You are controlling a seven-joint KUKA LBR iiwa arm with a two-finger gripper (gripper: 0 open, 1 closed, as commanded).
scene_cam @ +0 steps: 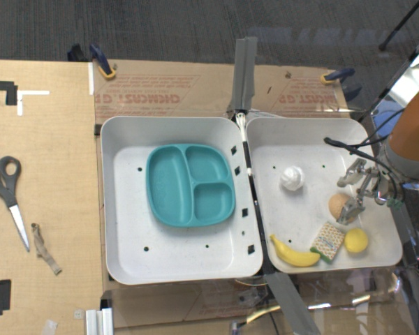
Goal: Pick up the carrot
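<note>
While I cannot tell if the gripper [352, 208] is open or closed, it should drop slowly over the orange lump [339, 204], maybe the carrot, beside it.

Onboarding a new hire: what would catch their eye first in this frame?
The teal plastic divided plate sits alone in the middle of the left white bin. In the right white bin, a yellow banana, a yellow lemon and a patterned packet cluster near the front edge, with the gripper over a tan egg-shaped object.
</note>
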